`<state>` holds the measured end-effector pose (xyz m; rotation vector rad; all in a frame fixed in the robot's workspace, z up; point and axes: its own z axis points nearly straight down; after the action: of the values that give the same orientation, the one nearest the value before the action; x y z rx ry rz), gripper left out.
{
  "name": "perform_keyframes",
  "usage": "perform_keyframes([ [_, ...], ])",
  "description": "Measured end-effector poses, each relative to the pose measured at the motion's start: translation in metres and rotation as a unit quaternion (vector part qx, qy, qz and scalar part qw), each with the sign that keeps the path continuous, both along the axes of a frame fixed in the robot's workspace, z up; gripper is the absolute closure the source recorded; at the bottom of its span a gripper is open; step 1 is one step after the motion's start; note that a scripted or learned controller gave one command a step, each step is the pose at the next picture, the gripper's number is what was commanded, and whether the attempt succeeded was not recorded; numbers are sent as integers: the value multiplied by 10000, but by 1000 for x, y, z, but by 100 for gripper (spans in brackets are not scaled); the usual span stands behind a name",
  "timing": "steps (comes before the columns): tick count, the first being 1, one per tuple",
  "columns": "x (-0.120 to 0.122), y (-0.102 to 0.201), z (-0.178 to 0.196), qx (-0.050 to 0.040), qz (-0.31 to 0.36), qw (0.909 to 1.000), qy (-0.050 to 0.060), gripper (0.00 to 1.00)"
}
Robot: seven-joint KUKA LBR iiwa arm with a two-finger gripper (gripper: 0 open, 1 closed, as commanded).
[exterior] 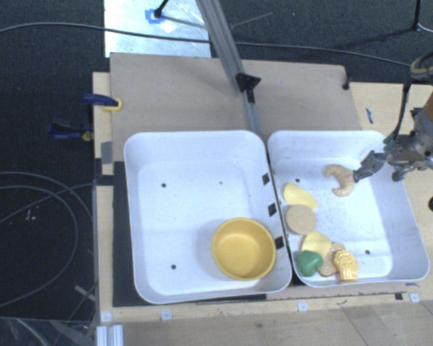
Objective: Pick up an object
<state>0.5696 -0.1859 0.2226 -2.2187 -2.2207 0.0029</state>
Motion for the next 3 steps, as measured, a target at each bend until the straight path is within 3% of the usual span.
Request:
perform_keyframes([
  [2, 7, -5, -111, -1, -5, 10000, -3, 0],
  [3, 9, -6, -97, -11, -4, 10000, -36, 100],
])
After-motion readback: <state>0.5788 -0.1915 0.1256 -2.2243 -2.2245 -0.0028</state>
